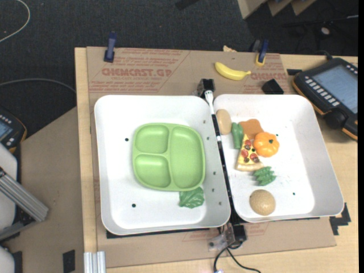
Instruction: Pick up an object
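The right bin (pixel 310 152) holds a cluster of toy foods: an orange pumpkin (pixel 266 144), a pizza slice (pixel 248 154), a green pepper (pixel 237 135), a tan bread roll (pixel 223 120), a small broccoli piece (pixel 264 176) and a round brown potato (pixel 262 202) near the front. In the left bin (pixel 114 169) lies a light green divided plate (pixel 169 156) with a leafy green piece (pixel 191 198) just in front of it.
A toy banana (pixel 231 71) lies on the cardboard behind the bins. A black tablet-like pendant (pixel 333 90) sits at the far right. Blue clamps (pixel 110 47) hold the board's back edge. Cables run at the front.
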You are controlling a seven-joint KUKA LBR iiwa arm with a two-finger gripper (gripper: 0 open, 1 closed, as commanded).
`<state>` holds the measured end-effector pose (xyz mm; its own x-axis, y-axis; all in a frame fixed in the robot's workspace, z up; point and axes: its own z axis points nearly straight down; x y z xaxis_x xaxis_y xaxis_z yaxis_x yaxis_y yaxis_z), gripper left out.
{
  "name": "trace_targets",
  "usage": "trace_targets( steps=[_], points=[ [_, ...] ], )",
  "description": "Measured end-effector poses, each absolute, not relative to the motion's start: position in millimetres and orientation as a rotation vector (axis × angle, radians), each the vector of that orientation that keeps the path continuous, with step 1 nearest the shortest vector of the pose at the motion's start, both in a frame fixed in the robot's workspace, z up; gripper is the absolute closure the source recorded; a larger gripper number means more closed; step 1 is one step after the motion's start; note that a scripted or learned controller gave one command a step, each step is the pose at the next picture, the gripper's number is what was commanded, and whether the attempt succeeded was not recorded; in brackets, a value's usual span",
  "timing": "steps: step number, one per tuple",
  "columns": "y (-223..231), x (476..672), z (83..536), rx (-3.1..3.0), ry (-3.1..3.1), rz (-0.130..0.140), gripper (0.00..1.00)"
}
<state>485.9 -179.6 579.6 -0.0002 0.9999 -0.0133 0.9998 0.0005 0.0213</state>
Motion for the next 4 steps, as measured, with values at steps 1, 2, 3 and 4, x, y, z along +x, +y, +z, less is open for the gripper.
trace_targets(
  steps=[1, 2, 3, 4],
  points=[
    [-179.9, 486.4, 590.5, 2.200, 2.201, 0.011, 1.00],
    [-180.2, 486.9, 601.5, 2.196, 2.197, 0.012, 1.00],
    [-226.0, 478.3, 499.8, 2.233, 2.222, -0.008, 1.00],
    [-224.4, 480.0, 517.5, 2.215, 2.216, 0.002, 1.00]
  ],
)
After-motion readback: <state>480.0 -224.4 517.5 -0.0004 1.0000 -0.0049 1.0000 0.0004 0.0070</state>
